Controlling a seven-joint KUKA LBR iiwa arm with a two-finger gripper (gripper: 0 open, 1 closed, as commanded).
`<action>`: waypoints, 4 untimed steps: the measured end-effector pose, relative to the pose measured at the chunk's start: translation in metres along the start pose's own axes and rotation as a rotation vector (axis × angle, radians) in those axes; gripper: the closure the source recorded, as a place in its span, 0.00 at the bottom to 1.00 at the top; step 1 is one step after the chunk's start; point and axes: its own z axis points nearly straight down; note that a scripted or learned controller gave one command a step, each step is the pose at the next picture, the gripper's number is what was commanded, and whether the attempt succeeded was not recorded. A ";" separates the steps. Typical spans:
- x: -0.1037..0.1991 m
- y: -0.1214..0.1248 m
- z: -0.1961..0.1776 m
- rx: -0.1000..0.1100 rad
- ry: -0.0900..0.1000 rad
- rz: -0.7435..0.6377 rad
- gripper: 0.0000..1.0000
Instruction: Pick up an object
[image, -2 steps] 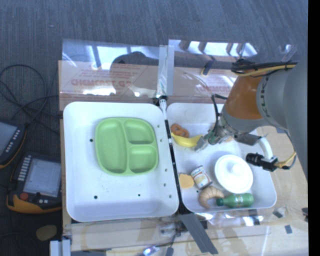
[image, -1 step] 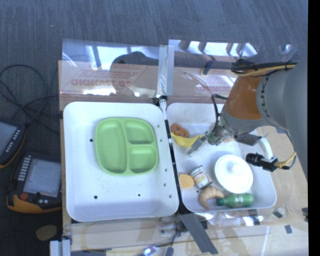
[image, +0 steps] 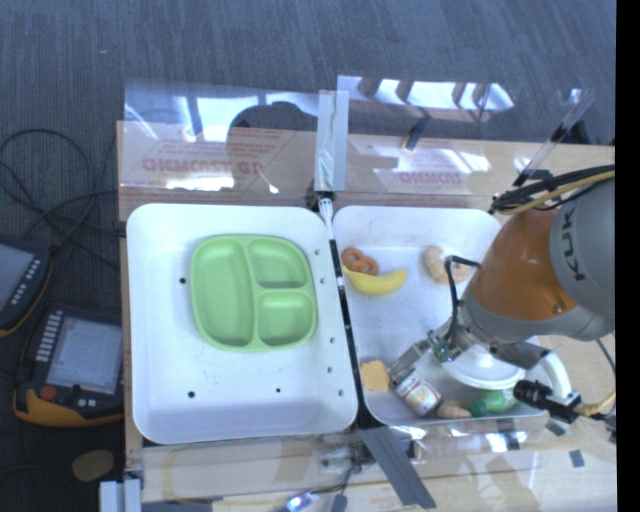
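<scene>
Tool (image: 418, 372) sits low in the right bin (image: 400, 225), lower-centre-right of frame, pointing down-left out of the grey wrist. Can't tell how far it is open; the tip blends into whatever is under it, so no confirmed grasp.

Nearest candidate: small can-like object (image: 420, 396) with a brownish end, directly below the tool tip, touching or nearly touching it. Its long axis looks to run upper-left to lower-right, roughly across the tool's approach line. Judgement: this is the target, and the move is mostly a short drop, not a traverse.

Crowded neighbours along the bin's lower edge: tan biscuit-like piece (image: 374, 376) just left, green item (image: 491, 403) and a pale tan bit (image: 455, 409) to the right, white round dish (image: 486, 368) under the wrist. Risk: the fingers catch a neighbour or the bin wall.

Further off, upper part of the same bin: banana (image: 377, 282), orange pretzel-like piece (image: 359, 261), pale lump (image: 434, 262). Green divided tray (image: 254, 291) is in the left bin (image: 150, 330), well apart.
</scene>
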 end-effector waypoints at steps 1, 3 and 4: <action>-0.095 0.025 0.001 -0.001 -0.003 -0.001 0.00; -0.117 0.139 -0.005 0.013 -0.007 0.210 1.00; -0.082 0.152 -0.095 0.017 0.006 0.199 1.00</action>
